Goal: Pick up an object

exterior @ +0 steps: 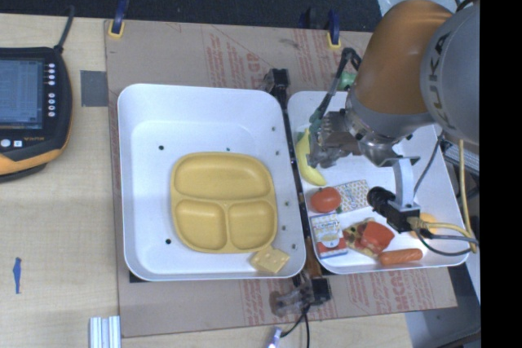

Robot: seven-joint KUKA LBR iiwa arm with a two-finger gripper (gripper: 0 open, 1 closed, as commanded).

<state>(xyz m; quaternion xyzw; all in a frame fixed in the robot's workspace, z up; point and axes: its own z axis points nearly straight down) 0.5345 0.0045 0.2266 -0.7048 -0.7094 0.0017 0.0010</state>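
Note:
My gripper [327, 147] hangs low in the left part of the right bin [451, 190], directly over the upper end of a yellow banana [309, 167] that lies along the bin's left wall. The wrist hides the banana's top. Just below the gripper sit a red tomato [325, 199] and a white patterned packet [353, 192]. Toward the bin's front lie a small red-and-white carton [327, 235], a red pepper-like piece [374, 235] and a reddish sausage [400, 257].
The left bin [133, 175] holds a yellow divided tray [223, 201] and a pale yellow wedge [269, 260] at its front right corner. A control pendant [28, 110] rests on the bench at far left. The arm's orange band covers the right bin's back.

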